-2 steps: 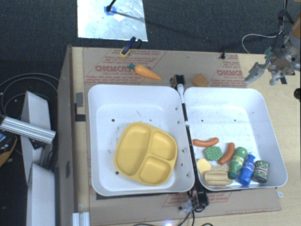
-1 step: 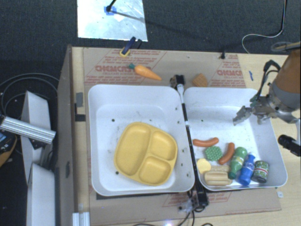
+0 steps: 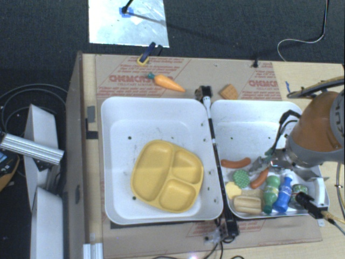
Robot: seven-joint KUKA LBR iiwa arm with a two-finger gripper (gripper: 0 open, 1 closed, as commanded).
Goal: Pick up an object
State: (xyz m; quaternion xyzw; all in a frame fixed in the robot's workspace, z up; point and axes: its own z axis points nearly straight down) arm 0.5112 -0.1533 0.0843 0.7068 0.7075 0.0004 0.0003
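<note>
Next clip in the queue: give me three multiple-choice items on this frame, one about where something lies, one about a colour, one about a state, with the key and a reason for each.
1. Where does the toy carrot lie?
A. In the left bin
B. On the cardboard behind the left bin
C. In the right bin

2. What colour is the divided plate in the left bin?
A. Yellow
B. Blue
C. Red

3. How do the items in the right bin lie?
A. Spread evenly over the bin floor
B. Stacked on the divided plate
C. Bunched in the near part of the bin

Key:
1 B, the carrot rests on the printed cardboard beyond the bin's far rim.
2 A, the plate with three compartments is plainly yellow.
3 C, the sausage, the blue bottle and the other toys crowd the near end, next to the arm.
</note>
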